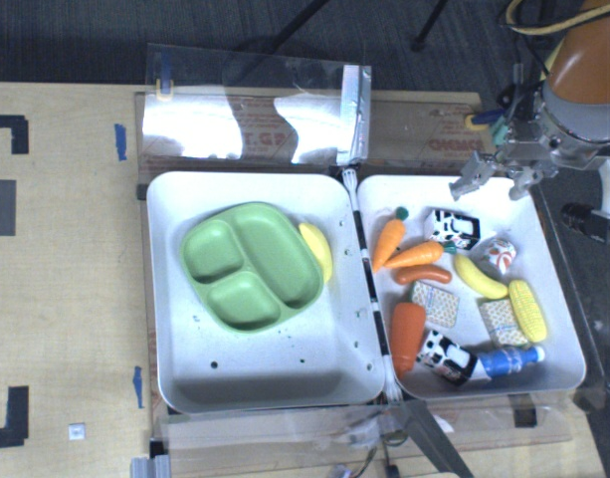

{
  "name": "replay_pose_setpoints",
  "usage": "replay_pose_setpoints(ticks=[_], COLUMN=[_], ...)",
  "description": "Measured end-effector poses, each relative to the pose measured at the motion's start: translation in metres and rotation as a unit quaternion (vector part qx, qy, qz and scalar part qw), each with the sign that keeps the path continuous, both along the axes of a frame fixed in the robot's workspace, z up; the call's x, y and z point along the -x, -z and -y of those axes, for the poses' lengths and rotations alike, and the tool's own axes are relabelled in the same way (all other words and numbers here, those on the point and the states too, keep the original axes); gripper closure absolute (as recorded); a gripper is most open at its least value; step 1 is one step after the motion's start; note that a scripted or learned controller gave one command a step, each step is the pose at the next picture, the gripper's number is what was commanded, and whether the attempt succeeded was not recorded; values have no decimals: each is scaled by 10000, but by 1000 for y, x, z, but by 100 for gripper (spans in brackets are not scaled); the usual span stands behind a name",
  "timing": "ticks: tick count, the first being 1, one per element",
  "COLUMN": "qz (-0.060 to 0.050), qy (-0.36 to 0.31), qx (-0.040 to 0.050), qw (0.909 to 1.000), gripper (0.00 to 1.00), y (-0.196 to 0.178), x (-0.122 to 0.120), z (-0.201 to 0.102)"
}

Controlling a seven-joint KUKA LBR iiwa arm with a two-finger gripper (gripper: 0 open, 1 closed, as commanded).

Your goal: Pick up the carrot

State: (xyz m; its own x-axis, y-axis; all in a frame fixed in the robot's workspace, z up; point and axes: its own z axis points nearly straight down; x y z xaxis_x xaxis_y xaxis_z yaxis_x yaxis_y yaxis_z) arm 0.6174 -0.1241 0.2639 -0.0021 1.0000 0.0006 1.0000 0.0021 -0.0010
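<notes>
Carrot bears no label; cardboard lettering beyond bins is illegible.

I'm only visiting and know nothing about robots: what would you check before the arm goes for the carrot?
1. Carrot in sight, in the right bin: ok.
2. Only one candidate: not ok; two more orange pieces lie nearby.
3. Room around it: not ok; it touches the neighbouring orange piece and lies by the bin's left wall.
4. Gripper free of cargo: ok.
5. Gripper above carrot: not ok; it hovers over the bin's far right corner.
</notes>
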Motion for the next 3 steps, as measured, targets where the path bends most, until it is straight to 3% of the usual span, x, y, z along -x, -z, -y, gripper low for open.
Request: replay_pose_setpoints(ticks=[1,2,3], qz=[-5,11,122], qy=[1253,2163,2398], qx=[-1,8,10], qw=[9921,9763,9708], gripper=[0,0,0], y=[154,116,151], x=[0,-50,-46], z=[-26,-18,-16])
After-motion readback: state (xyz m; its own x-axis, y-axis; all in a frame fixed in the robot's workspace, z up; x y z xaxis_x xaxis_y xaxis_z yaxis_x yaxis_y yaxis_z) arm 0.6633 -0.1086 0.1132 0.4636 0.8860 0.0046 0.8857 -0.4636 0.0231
